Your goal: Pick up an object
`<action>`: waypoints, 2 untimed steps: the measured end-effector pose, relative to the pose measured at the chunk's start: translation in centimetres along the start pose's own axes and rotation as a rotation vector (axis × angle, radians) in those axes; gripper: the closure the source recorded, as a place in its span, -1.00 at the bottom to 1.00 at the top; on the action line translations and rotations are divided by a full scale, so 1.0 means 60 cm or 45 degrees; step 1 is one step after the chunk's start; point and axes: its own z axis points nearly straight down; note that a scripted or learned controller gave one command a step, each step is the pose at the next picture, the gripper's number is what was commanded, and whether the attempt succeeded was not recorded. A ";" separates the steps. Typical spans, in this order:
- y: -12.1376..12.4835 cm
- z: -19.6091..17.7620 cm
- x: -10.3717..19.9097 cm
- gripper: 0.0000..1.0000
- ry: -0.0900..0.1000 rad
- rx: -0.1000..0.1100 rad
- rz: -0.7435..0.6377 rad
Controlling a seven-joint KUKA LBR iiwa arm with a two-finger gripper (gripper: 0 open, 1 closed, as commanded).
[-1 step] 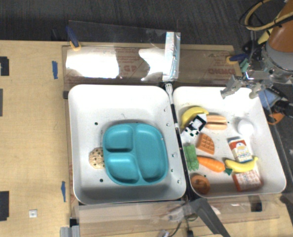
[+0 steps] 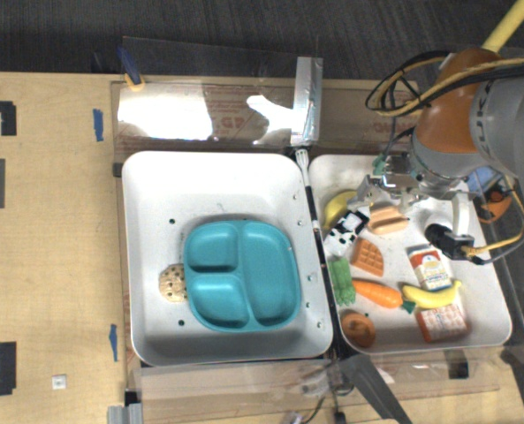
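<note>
My tool (image 2: 394, 186) hangs low over right bin (image 2: 500, 321), at 12 o'clock, above hot dog (image 2: 388, 220). Can't tell if tool's wide or narrow. Nothing lifted yet; whole pick remains, I reckon.

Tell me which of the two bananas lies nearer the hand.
The banana at the right bin's upper left, beside the cow toy, is nearer the hand. The other banana lies lower, over the red box.

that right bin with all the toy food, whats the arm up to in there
The grey arm reaches in from the right, its gripper low over the far end of the right bin, near a hot dog and a yellow banana. A carrot and a waffle lie nearer. Nothing looks lifted yet. The left bin holds a teal divided tray and a cookie.
</note>
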 end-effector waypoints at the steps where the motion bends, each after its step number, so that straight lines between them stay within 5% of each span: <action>1: -0.114 0.021 0.001 -1.00 0.000 -0.061 0.233; 2: -0.210 0.021 -0.012 -1.00 -0.007 -0.068 0.168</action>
